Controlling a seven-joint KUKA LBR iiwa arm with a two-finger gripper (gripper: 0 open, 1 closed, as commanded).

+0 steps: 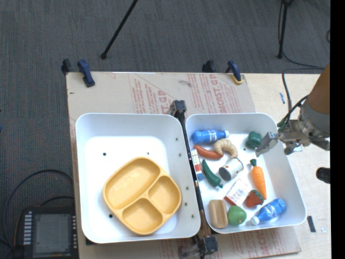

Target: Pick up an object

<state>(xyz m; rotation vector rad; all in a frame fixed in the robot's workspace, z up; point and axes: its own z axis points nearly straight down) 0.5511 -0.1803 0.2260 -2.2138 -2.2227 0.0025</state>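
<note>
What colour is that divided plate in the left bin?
The divided plate is yellow-orange, plain with no pattern, seen clearly in the overhead camera view.

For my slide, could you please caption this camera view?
Gripper hovers over toy-filled right bin; yellow tray in left bin.

The floor (161,31) is covered in dark grey carpet with a fine ribbed texture. A pale board (161,90) printed with red lettering is laid at the centre and held by blue clamps (85,72) at 11 and 1 o'clock. Black stand legs (121,23) are seen at 12 o'clock and at 1 o'clock. A dark control pendant (46,233) with cable is placed at 8 o'clock. Even, diffuse lighting is observed.
</note>
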